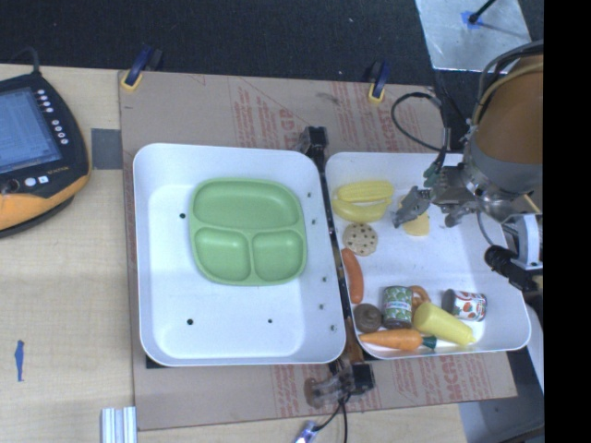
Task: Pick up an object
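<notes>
While two white bins (148, 247) sit on the table, my jaws (411, 212), state unclear, hover touching one yellow wedge (418, 225) beside one cookie (360, 239).

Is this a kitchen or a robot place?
Probably a robot lab, not a kitchen: a robot arm reaches over two white bins, the food looks like toys, and a control tablet lies on the bench.

Grey arm (503, 127) entering from the right, wrist bent down, pincer (413, 209) pointing left
</notes>
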Motion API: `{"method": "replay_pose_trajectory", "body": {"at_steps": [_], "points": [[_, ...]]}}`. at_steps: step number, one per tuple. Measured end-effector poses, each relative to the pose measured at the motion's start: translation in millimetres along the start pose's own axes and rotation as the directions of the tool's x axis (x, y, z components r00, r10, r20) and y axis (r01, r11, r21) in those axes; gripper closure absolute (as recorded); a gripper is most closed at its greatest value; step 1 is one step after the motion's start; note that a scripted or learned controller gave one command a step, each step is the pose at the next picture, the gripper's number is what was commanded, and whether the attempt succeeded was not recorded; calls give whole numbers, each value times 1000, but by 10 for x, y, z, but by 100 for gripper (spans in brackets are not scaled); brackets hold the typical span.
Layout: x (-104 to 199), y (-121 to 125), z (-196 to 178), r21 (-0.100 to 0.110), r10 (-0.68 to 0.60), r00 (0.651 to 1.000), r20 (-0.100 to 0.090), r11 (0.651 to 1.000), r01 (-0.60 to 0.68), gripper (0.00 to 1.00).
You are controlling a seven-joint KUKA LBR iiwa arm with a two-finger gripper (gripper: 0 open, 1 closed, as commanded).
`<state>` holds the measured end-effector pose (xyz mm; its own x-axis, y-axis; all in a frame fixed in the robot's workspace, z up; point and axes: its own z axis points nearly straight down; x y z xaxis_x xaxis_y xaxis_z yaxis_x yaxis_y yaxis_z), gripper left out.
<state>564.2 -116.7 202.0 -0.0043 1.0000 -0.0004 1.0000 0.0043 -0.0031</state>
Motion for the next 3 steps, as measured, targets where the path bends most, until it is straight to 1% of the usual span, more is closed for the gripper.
{"method": "replay_pose_trajectory", "body": {"at_steps": [1,2,3], "points": [[-434,360,950,2,0,1000,2,1000,0,0],[-339,841,1099,0,0,1000,-1,1000,0,0],[-499,501,1100,1,0,1000,1,1000,0,0]]}}
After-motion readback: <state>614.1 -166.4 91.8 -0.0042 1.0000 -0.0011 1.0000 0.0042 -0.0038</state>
